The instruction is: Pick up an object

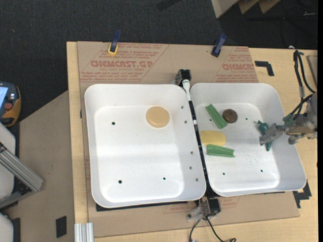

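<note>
Desk seen from above at a slant, carrying two shallow white bins side by side on a cardboard sheet. The left bin (101,135) holds one round tan disc (158,117), sitting toward twelve o'clock of its floor. The right bin (282,160) holds four small things clustered in its left half: a green stick (216,116) at about eleven o'clock, a brown round piece (230,116) just beside it, a yellow block (213,137) lower down, and a green bar (220,152) touching the block's lower edge.

The gripper (264,134) reaches in from three o'clock, over the right part of the right bin, its teal fingers (262,126) pointing toward nine o'clock. They look slightly apart, with nothing between them. It stands apart from the brown piece and the yellow block.

Judging from this, the pick is not yet done: every object lies on a bin floor, and closing on one and lifting it remain.
</note>
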You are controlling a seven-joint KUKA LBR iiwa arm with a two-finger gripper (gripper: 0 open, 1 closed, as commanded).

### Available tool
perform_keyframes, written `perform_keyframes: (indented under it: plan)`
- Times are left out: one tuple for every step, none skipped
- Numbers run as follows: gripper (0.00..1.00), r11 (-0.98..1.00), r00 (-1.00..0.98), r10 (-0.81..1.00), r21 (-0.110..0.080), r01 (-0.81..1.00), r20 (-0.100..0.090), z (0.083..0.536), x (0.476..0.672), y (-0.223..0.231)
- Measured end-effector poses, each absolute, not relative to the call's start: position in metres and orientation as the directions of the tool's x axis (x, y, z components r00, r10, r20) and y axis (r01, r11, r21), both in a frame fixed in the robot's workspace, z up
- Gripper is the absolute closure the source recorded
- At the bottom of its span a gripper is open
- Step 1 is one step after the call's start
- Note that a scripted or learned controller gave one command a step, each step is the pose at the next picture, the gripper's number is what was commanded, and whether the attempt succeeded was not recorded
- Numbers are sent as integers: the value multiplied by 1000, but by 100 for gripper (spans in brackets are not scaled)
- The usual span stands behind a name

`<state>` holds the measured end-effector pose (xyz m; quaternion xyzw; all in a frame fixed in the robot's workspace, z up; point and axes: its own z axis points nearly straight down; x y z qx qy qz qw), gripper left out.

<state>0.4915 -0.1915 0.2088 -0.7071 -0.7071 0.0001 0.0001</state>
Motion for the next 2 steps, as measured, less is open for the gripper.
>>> perform_keyframes:
  plan:
    - [0, 1, -1, 1000, 22, 1000, -12, 370, 526, -227]
    - [100, 2, -2, 1000, 6, 1000, -5, 371, 524, -224]
